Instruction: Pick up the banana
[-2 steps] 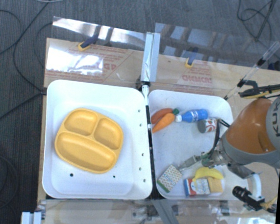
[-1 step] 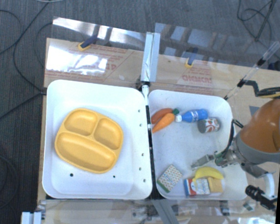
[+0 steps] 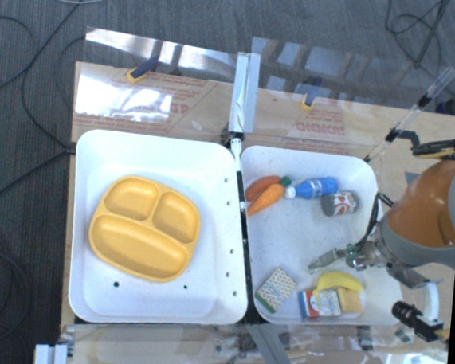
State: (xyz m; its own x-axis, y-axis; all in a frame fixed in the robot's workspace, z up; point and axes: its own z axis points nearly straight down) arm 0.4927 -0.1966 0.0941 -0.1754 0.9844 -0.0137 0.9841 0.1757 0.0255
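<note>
The approach is in hand: the tool [image 3: 325,261], its fingers spread apart and holding nothing, hovers just above the banana [image 3: 339,282] in the right bin's [image 3: 309,165] near right part — next it must drop and close.

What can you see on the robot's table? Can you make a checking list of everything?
Surface: two white bins side by side, left bin, right bin.
Job's things: banana in right bin, near its front.
Clutter: yellow divided plate in left bin; carrot, bottle, can, box, carton in right bin.
Grippers: gripper just above the banana, holding nothing visible.
Cables: cables on the floor.
Surroundings: grey carpet.
</note>
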